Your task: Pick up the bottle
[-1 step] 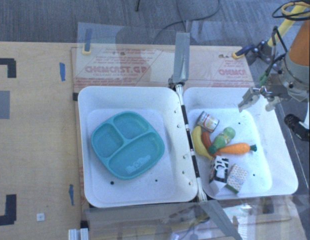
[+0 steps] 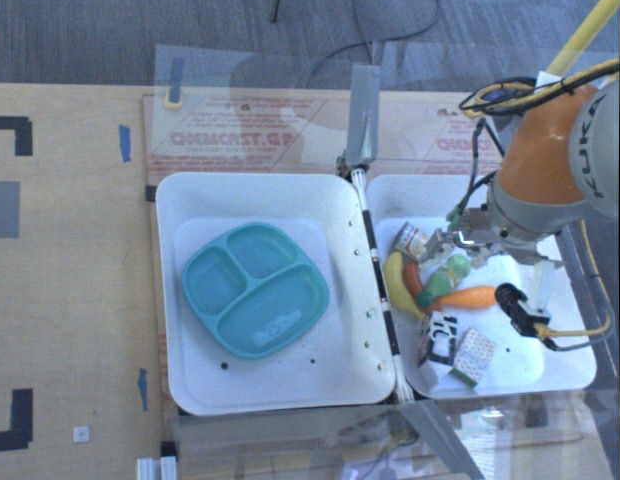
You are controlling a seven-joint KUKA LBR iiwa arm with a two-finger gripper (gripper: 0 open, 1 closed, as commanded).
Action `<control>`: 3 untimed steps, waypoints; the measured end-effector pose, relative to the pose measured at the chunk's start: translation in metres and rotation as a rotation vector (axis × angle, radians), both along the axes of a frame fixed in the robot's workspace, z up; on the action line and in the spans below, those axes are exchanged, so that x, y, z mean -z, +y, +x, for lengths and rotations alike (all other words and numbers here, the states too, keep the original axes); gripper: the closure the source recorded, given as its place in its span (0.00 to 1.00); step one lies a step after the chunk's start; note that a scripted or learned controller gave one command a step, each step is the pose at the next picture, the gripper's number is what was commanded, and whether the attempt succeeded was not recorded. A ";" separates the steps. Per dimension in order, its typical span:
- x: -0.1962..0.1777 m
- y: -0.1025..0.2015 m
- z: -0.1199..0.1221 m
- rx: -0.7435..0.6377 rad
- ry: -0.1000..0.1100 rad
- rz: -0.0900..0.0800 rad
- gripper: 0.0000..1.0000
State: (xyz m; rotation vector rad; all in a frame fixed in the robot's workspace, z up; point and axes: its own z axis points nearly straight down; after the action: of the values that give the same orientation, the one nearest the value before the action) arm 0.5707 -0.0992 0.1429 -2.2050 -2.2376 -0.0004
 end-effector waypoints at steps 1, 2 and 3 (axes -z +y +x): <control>-0.043 0.010 0.069 -0.138 -0.003 -0.001 0.00; 0.022 -0.045 0.011 -0.038 -0.001 0.000 0.00; 0.054 -0.006 -0.009 0.024 -0.010 -0.003 0.00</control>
State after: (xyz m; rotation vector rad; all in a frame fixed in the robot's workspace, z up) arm 0.5622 -0.1054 0.0893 -2.2384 -2.2180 -0.0078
